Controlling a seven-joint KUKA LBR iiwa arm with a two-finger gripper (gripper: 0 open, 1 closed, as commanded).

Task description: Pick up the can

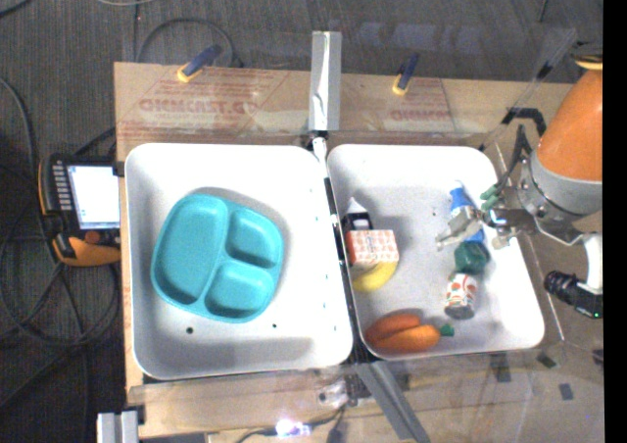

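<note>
The can (460, 295) is small, white with red markings, and stands in the right bin (411, 172) near its front right part. My gripper (474, 225) hangs over the right side of that bin, behind the can and a short way above it. The grey arm with its orange band (578, 132) comes in from the right. A dark green object (472, 257) lies between the gripper and the can, close to both. A blue object (459, 202) shows just behind the gripper, partly covered by it.
In the right bin, a red and white box (371, 247) stands over a banana (373, 277) by the left wall, and an orange carrot-like item (403, 332) lies at the front. The left bin (157, 333) holds a turquoise divided plate (217, 256).
</note>
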